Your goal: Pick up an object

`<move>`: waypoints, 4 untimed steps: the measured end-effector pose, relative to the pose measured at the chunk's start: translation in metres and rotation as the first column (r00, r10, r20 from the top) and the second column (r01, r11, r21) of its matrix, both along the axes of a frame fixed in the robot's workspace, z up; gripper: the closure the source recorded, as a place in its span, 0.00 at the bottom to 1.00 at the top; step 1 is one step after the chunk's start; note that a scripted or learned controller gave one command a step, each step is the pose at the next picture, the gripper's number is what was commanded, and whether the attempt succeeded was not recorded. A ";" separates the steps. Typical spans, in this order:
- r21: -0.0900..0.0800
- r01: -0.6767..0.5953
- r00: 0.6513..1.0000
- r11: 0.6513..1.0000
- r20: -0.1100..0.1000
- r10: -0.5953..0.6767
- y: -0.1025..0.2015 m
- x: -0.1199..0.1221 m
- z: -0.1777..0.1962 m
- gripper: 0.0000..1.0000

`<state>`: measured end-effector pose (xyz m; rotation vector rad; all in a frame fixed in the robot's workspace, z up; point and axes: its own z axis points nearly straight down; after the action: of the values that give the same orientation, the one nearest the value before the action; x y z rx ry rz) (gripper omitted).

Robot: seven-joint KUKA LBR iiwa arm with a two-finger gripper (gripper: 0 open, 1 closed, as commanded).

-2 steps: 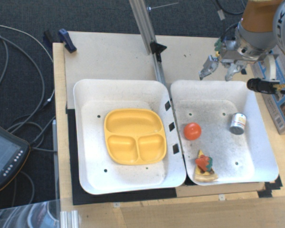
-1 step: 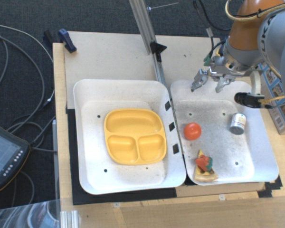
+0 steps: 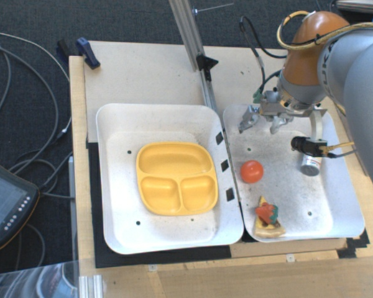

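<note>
Toy pizza slice [image 3: 268,221] and red ball [image 3: 252,171] are pictured untouched in the right bin [image 3: 336,210], with the gripper [image 3: 261,124] held open beyond them.

The pizza slice, topped in red and green, is seen just nearer the camera than the red ball, at the bin's front edge. The gripper is seen on the far side of the red ball, over the far end of the same bin. Its two fingers [image 3: 245,125] are spread apart with nothing caught between them, and it is kept well apart from the ball. A yellow divided plate [image 3: 176,179] is laid to the view's left of the red ball, in the middle of the left bin [image 3: 112,166]. A blue clamp [image 3: 87,52] is fixed far beyond and left of the ball, at the bench [image 3: 143,73] corner.
</note>
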<state>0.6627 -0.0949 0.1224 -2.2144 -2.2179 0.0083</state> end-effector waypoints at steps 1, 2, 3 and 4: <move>0.000 0.000 1.000 1.000 0.011 0.000 0.000 0.003 0.017 1.00; -0.002 -0.001 1.000 1.000 0.016 0.001 0.009 0.000 0.066 1.00; -0.002 0.000 1.000 1.000 0.016 0.000 0.006 0.006 0.112 1.00; -0.002 0.000 1.000 1.000 0.014 0.000 0.006 0.006 0.136 1.00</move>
<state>0.6692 -0.0887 0.2580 -2.2226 -2.2252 -0.0050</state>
